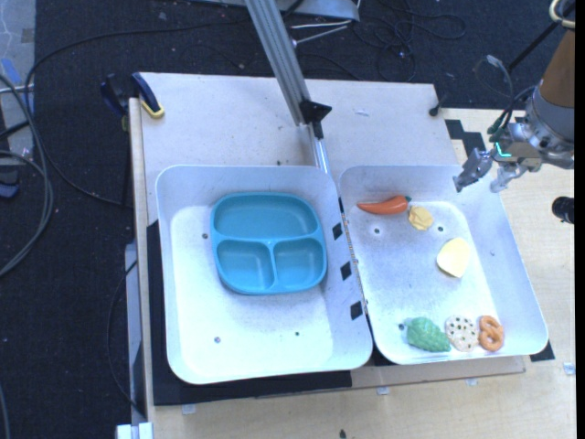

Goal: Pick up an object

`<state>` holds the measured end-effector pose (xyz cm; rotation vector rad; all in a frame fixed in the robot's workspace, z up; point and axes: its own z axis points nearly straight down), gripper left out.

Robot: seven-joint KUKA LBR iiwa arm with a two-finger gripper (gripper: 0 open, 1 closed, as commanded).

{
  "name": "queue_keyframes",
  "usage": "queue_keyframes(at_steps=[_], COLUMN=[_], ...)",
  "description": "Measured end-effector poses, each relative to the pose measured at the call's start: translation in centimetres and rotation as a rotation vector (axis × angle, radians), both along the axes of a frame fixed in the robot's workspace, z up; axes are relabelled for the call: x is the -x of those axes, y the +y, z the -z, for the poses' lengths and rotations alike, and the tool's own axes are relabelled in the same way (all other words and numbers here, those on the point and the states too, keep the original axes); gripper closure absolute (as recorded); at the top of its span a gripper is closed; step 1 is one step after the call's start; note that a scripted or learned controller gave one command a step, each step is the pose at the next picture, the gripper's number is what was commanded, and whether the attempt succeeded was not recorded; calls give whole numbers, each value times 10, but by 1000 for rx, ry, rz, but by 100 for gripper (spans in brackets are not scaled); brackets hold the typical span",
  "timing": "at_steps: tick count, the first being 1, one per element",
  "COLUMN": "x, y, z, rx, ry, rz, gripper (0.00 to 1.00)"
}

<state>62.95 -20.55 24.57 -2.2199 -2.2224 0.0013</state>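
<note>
The right bin [512, 263] holds an orange chili pepper [384, 206] at its top left, a small yellow piece [420, 218] beside it, and a pale yellow wedge [454, 257] near the middle. Along the bin's front lie a green leafy toy [427, 334], a speckled cookie [462, 332] and a pretzel [491, 333]. My gripper [483, 176] hangs above the bin's upper right corner, open, with nothing between its fingers. It is well to the right of the pepper.
A blue divided plate [270, 242] lies in the left bin [183, 273]. A slanted metal pole [279, 48] runs from the top down to the gap between the bins. A yellow and blue tool [146, 96] rests at the bench's back left corner.
</note>
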Motion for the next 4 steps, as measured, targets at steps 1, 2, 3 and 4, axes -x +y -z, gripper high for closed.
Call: queue_keyframes(at_steps=[1,2,3,4], x=[0,8,7,7], y=[0,0,-2,-2], z=[-1,59,123,155], rx=[0,-1,-1,1], ry=[-2,4,5,0], rz=[0,2,2,1], gripper=[0,0,0,0])
